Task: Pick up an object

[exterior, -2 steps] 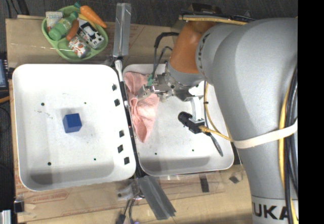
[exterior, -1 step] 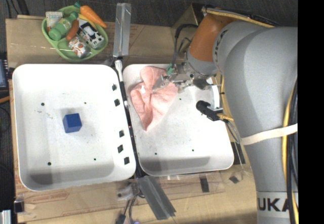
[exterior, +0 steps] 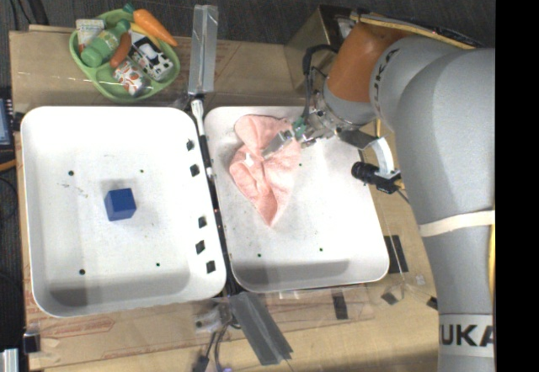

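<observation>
A crumpled pink cloth (exterior: 265, 167) lies in the right bin (exterior: 337, 236), toward its upper left. My gripper (exterior: 286, 139) is down at the cloth's upper right edge, its metal fingers pressed into the fabric folds. A small blue cube (exterior: 120, 204) sits alone in the left bin (exterior: 50, 160), left of its middle. The grey arm with its orange band reaches in from the right, above the right bin's far corner.
A green bowl (exterior: 90, 67) holding toy food, including a carrot, stands on the bench beyond the left bin. A grey metal divider (exterior: 202, 50) runs between the bins. The arm's bulk covers the bench's right side.
</observation>
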`<state>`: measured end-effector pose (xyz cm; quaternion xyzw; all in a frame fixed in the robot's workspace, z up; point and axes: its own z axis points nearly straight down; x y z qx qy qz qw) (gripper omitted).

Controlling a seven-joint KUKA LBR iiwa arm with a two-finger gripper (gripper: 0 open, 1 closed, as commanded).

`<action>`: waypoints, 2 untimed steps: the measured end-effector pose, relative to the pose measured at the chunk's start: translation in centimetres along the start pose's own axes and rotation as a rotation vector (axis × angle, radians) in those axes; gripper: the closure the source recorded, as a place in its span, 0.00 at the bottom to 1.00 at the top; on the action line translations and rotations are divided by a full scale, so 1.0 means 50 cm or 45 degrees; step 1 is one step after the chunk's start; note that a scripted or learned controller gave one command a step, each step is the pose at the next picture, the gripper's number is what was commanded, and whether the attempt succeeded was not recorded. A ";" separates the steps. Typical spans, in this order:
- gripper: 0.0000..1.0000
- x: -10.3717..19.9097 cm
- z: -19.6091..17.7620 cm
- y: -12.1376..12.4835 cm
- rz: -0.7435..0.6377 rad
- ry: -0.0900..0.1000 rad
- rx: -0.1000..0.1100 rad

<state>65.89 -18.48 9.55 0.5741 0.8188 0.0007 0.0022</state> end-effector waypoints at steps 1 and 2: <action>1.00 0.003 -0.021 0.003 -0.007 0.000 -0.001; 1.00 0.143 -0.221 0.050 -0.084 0.003 0.004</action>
